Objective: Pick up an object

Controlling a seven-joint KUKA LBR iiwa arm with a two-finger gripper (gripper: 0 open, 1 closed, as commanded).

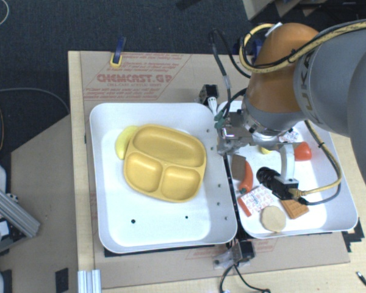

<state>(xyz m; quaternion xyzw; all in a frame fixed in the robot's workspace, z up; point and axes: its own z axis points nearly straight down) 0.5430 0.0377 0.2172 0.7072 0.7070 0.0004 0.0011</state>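
Observation:
My gripper (pixel 233 146) hangs low over the left part of the right bin (pixel 338 194), close to the wall between the two bins, and the wrist hides much of it. Just below it lies an orange-red sausage-shaped thing (pixel 247 174). Further toward the front are a red-and-white packet (pixel 255 199), a round beige disc (pixel 272 218) and a brown cracker-like piece (pixel 295 209). A small red thing (pixel 303 151) peeks out to the right of the wrist. I see nothing between the fingers.
The left bin (pixel 110 200) holds a yellow divided plate (pixel 165 162) with a yellow-green object (pixel 123 140) partly under its left edge. The bulky arm (pixel 293 72) covers the back of the right bin. Cables run behind the bins.

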